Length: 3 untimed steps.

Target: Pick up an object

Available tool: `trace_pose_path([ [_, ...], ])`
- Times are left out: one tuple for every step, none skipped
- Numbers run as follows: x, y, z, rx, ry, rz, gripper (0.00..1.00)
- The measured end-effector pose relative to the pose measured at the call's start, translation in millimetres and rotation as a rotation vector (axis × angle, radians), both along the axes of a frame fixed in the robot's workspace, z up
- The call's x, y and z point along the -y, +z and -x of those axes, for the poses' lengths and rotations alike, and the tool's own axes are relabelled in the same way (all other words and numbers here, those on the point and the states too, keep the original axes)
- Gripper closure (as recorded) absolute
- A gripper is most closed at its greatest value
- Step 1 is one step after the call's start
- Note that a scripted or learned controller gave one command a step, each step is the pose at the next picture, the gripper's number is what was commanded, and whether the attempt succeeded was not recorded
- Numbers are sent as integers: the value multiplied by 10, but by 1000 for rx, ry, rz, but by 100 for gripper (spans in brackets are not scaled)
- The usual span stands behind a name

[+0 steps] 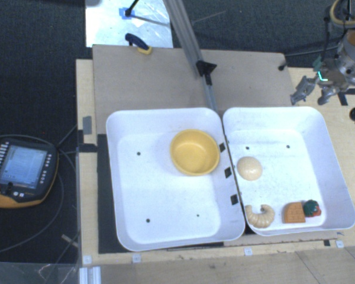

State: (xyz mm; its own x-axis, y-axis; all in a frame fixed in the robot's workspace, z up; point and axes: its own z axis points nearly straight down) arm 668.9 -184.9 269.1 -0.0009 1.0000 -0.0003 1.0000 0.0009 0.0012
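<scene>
The gripper (pixel 314 92) hangs at the upper right of the scene, outside the right bin (pixel 334 152) and just past its far right corner, with its two fingers spread apart and nothing between them; that parked height and open stance read as a ready posture before a descent, not a grasp under way. Nearest below it, down and to the left, lies the cream ball (pixel 249 168) on the bin floor, standing apart from everything else, so it looks like the easiest thing to close on from above. Further off, along the near wall of the same bin, sit the curled beige piece (pixel 260 216) and, to its right, the orange block (pixel 294 212) with a small red-and-green toy (pixel 311 207) touching or just beside it; these crowd the near rim, so fingers coming down there would have little room on the wall side. Furthest from the gripper, across the shared divide, the yellow bowl (pixel 194 152) rests near the far right part of the left bin (pixel 130 218), close to the inner wall but with open white floor on its other sides. The straight path from the gripper down into the right bin crosses only the far rim, and the upper half of that bin offers free floor for approach.
</scene>
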Motion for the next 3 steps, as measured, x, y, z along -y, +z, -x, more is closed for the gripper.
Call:
trace_pose_path([
  [0, 0, 0, 0, 0, 0, 0],
  [59, -601, 20, -4, -1, -1, 0],
  [107, -1216, 18, -5, -1, -1, 0],
])
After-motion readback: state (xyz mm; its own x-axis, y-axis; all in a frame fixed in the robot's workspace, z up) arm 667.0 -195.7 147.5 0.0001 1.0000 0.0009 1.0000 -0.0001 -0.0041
